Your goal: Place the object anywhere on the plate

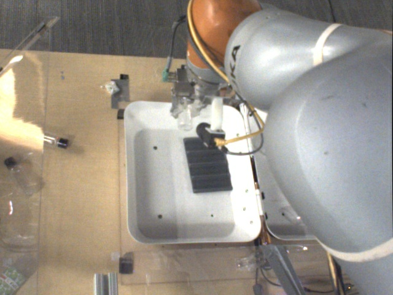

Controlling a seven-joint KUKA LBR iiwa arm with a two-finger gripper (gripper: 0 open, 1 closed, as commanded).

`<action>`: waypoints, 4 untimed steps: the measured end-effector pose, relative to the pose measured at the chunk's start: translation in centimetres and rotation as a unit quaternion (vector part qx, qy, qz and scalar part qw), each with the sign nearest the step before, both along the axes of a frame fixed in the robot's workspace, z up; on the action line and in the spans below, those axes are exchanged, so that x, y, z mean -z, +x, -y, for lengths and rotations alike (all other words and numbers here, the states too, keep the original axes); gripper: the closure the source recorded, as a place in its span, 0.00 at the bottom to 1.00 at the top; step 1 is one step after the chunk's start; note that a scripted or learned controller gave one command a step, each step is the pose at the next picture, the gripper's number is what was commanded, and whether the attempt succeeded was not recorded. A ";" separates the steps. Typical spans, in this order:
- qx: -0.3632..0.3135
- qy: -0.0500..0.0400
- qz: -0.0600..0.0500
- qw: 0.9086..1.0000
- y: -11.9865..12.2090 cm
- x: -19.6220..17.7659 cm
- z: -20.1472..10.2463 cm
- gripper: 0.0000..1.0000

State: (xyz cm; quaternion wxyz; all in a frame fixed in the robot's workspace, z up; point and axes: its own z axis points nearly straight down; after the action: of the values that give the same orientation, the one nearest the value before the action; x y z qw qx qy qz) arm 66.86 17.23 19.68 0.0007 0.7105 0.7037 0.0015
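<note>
Fingers (pixel 191 110) hover at far rim of left bin (pixel 138 183), state cannot be told; dark ribbed plate (pixel 208 165) lies just below.

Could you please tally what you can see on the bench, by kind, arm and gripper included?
White bins: 2 (left bin, right bin)
Dark ribbed plate: 1
Arm: 1
Gripper: 1
Total: 5
</note>
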 end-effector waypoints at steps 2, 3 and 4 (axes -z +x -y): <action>-0.129 0.000 0.001 0.992 -2.1 -1.4 -5.4 0.00; -0.350 -0.001 0.002 0.937 -5.5 -1.1 -3.3 0.00; -0.164 0.000 0.000 0.986 -5.9 6.6 -3.2 0.00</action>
State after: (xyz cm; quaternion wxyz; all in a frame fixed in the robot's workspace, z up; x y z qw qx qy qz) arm 60.92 20.44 13.09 0.0005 0.5853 0.8108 0.0014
